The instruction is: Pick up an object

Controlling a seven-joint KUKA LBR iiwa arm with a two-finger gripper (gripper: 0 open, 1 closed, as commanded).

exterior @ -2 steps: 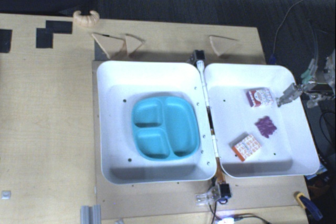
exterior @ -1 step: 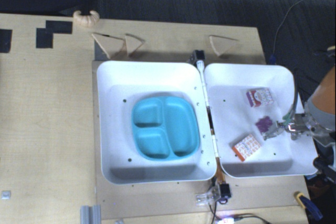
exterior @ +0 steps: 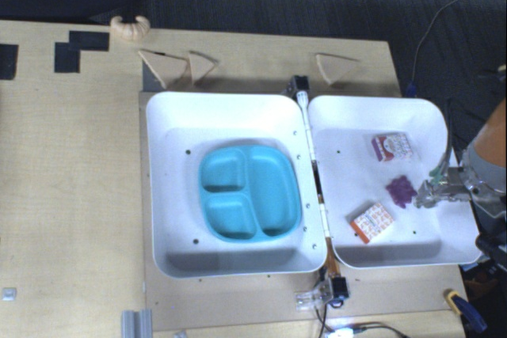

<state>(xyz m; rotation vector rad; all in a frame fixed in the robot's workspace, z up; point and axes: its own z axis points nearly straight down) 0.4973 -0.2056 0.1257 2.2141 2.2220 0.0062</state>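
Nearest you, the orange box [exterior: 371,222] lies in the right bin [exterior: 348,123], while your end effector [exterior: 434,192], fingers too blurred to tell open from closed, sits just right of the purple object [exterior: 402,190].

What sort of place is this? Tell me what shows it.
Probably a robotics lab's bin-picking test bench. Two shallow white bins sit side by side on a plywood bench, loose cables trail over carpet, and the gripper reaches in beside a purple object.
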